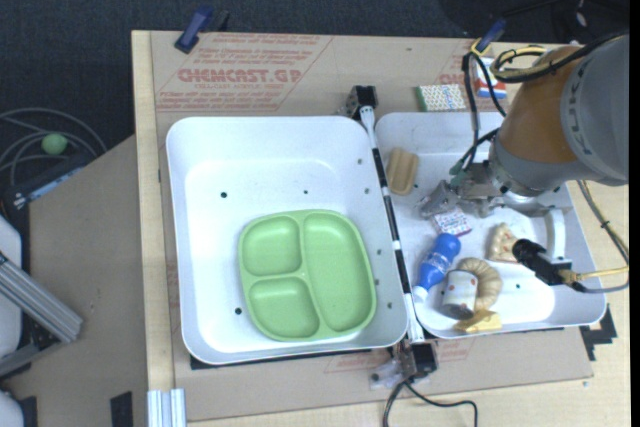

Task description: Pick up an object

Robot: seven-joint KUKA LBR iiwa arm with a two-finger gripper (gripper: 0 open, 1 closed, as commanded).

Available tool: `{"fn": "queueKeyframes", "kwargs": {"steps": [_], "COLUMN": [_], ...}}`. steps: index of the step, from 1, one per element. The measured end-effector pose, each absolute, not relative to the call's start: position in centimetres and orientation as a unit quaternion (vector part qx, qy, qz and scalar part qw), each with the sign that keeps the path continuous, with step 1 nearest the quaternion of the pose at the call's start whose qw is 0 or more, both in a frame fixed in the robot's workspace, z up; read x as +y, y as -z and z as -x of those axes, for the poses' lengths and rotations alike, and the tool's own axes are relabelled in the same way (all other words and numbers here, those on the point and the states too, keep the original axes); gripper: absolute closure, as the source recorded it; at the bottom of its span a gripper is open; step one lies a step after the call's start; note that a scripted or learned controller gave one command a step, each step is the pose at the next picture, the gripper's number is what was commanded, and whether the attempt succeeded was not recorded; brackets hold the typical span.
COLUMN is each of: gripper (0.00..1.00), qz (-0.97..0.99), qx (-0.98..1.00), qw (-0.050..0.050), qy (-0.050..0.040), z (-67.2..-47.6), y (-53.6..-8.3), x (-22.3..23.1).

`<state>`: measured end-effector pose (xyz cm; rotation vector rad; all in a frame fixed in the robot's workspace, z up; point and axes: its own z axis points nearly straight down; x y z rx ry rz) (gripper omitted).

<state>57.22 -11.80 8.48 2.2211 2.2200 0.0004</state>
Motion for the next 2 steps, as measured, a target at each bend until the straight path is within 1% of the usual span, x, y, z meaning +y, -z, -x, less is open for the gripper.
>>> {"fn": "queueKeyframes", "kwargs": {"steps": [1, 2], "gripper": [1.00, 1.00], "qz": [-0.707, -0.706], "qx": [0.707, 0.708], "qw": [0.001, 0.001], "qy": [-0.0004, -0.0019], "z": [-57.2, -56.5], "y": [-9.5, -23.3], "x": [-11.7, -5.8]}}
